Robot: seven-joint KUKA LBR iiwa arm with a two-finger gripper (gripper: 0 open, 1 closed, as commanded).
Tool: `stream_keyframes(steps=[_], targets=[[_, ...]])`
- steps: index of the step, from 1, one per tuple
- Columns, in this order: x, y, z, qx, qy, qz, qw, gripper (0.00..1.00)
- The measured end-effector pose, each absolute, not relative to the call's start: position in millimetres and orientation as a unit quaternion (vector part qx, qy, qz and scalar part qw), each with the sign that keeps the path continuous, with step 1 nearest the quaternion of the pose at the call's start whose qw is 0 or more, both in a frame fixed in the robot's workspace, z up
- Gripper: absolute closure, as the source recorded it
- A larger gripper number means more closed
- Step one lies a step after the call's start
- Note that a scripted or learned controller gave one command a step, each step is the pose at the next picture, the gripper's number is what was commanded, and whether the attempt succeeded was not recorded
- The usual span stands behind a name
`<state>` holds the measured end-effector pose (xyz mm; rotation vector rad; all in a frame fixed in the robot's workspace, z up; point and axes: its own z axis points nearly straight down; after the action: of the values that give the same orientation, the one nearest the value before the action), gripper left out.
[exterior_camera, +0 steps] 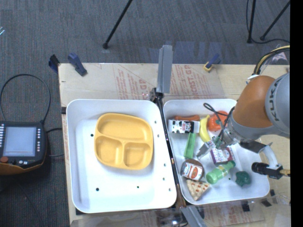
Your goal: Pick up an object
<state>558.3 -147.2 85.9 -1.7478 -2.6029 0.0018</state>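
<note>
Two shallow white bins share the bench before us: the left bin (80,174) and the right bin (255,188), touching along their inner edges. We see the grey arm (265,109), with its orange band, reaching in from the right over the right bin. In the left bin lies a yellow divided tray (124,140), flat, with three compartments.

Next in size, the right bin holds a crowd of small things. We count a black-and-white carton (180,126) near the upper left, an orange carrot (187,118) just behind it, a yellow banana (204,129) and a red-orange tomato (217,122) beside that. A green stick (190,145) lies upright on the left, a brown can (191,170) below it, a sandwich wedge (198,188) at the bottom edge, a green bottle (219,172) tilted near the middle, and a broccoli floret (243,178) to the right.

Smallest, the gripper (211,146) hangs over the bin's middle, just above a purple packet (221,154). Its fingers stand apart, with nothing between them.
</note>
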Motion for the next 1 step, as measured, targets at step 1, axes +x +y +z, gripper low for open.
stream_keyframes(steps=[1], targets=[[625.9, -173.2, 140.3, -0.698, -0.716, 0.0005, 0.001, 0.00]])
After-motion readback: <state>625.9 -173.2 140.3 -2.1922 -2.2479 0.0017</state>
